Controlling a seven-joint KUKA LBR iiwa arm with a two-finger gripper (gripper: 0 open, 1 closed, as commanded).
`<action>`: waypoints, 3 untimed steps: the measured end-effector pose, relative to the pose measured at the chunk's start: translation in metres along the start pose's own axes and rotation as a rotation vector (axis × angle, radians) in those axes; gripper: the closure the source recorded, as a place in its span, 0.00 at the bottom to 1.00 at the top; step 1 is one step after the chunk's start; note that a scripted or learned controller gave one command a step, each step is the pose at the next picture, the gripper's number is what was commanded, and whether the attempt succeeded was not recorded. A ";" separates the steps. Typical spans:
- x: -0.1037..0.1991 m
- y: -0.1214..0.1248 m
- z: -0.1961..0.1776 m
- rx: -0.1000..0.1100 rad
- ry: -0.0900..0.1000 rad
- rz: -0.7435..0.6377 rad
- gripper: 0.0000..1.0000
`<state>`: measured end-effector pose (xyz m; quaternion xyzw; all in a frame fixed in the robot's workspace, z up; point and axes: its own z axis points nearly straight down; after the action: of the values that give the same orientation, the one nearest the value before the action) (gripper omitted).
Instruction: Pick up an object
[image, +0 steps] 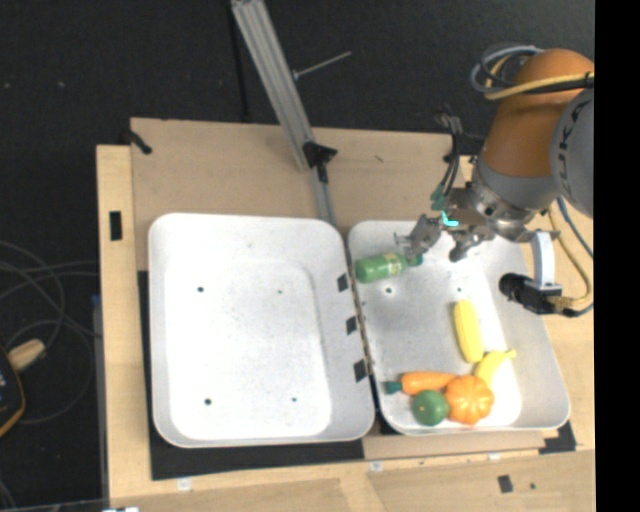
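Here's the bench: two shallow white plastic bins side by side on a tan wooden board. The left bin (250, 330) has a speckled matte floor and rounded corners. The right bin (420, 310) carries the goods. Near its upper left corner lies a small green cylindrical bottle with a pale cap (378, 267), long axis running roughly left to right, green end close to the bin's left wall, pale end toward the gripper. The grey two-finger gripper (437, 240) hangs over the bin's upper part; its fingers are spread apart, one dark fingertip (413, 247) touching or just beside the bottle's right end, the other off to the right. Nothing sits between them.

Down the bin, a smooth yellow corn-like cylinder (466, 330) lies nearly upright along the bin's length. At the lower edge cluster a yellow banana (493, 363), an orange carrot (428, 381), a ribbed orange pumpkin (470, 398) and a round green fruit (430, 408), packed touching one another. The middle of the right bin's floor stays open, bare room between bottle and cluster.
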<state>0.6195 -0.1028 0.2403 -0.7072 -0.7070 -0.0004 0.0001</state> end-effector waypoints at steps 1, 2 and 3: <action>0.000 0.000 0.000 0.000 0.000 0.000 0.00; -0.011 -0.001 0.053 0.004 -0.001 0.001 0.00; -0.005 0.000 0.097 0.003 -0.001 0.000 0.00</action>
<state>0.6192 -0.1077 0.1429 -0.7073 -0.7069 0.0012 0.0010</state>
